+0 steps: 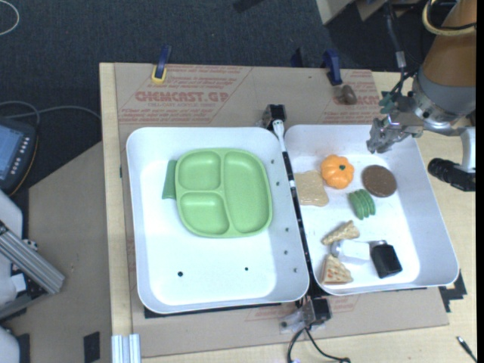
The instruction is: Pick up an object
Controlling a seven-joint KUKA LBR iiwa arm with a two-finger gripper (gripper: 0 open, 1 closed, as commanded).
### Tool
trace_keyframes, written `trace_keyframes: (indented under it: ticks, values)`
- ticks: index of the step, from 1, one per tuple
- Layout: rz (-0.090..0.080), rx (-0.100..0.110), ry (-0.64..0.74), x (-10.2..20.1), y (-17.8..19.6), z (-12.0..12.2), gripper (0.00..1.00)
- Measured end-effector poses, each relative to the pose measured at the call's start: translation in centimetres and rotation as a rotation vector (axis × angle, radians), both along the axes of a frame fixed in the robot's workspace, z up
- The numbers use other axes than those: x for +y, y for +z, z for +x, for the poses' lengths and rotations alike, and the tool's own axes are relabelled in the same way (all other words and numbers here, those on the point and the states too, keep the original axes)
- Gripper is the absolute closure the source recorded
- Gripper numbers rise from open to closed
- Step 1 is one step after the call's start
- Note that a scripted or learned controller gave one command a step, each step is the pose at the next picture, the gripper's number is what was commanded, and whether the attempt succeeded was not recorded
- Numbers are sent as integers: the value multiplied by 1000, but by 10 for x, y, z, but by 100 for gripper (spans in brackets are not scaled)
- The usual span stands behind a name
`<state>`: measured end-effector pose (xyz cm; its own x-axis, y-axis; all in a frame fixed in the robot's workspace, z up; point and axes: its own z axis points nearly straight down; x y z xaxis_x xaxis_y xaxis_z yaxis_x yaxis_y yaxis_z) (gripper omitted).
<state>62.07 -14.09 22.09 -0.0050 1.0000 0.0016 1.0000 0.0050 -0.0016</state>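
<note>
Nothing singled out as the thing to pick: several small items scattered in the right bin [431, 203], right half of the frame. Near its upper middle, an orange pumpkin [337, 171] with a green stem, just beside a pale tan slab [311, 188] to its left, perhaps bread, hard to tell. To the pumpkin's right, a brown disc [379, 181]; below and between them, a small green ribbed piece [362, 203], too small to name with confidence. Lower down, two tan wedges [338, 252], one above the other, with a white scrap between, and a black block [386, 259] just right of them, near the bin's lower edge. Above all of these, at the bin's upper right corner, the gripper [386, 137], grey and cluttered with cables; fingers blurred against the white rim, so cannot tell whether apart or together, and nothing seen clamped between them. Closest to the gripper: the brown disc, below it and clearly apart; pumpkin lower left of it; wedges and black block well apart, toward the lower frame. Arm [450, 59] cut off by the right and top edges, orange band partly visible. Left bin [151, 263], centre left, holding a green divided tray [224, 192] with a darker green edge poking out on its left, mostly hidden beneath.
</note>
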Motion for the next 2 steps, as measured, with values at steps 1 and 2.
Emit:
trace_keyframes:
  ticks: [1,2]
  values:
    - [1,0,1,64,2,-7,100]
    - [1,-1,1,113,12,-11,100]
